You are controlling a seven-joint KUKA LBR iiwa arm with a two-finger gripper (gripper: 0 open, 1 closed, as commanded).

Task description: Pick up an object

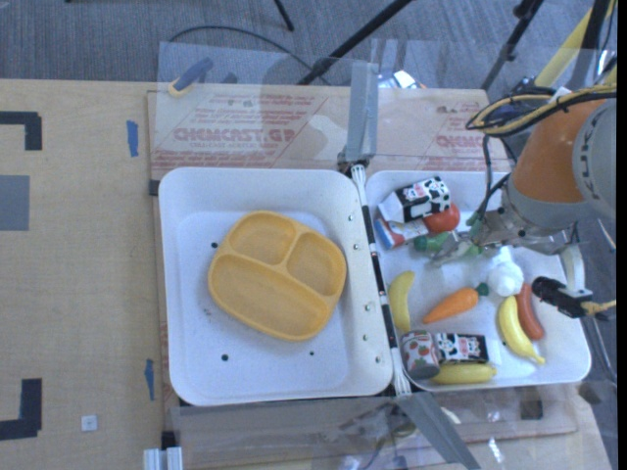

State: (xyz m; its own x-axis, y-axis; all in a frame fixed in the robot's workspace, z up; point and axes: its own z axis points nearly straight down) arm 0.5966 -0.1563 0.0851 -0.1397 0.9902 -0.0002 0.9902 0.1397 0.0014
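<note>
1. The grey arm (573, 164), orange band at the wrist, is cut off by the right edge; its base lies out of frame.
2. The gripper (468, 246) is blurred, its parts too indistinct to read.
3. Green items (431, 244) beside it are too small to identify.
4. The right bin's (578, 360) upper right corner is hidden beneath the arm.
</note>
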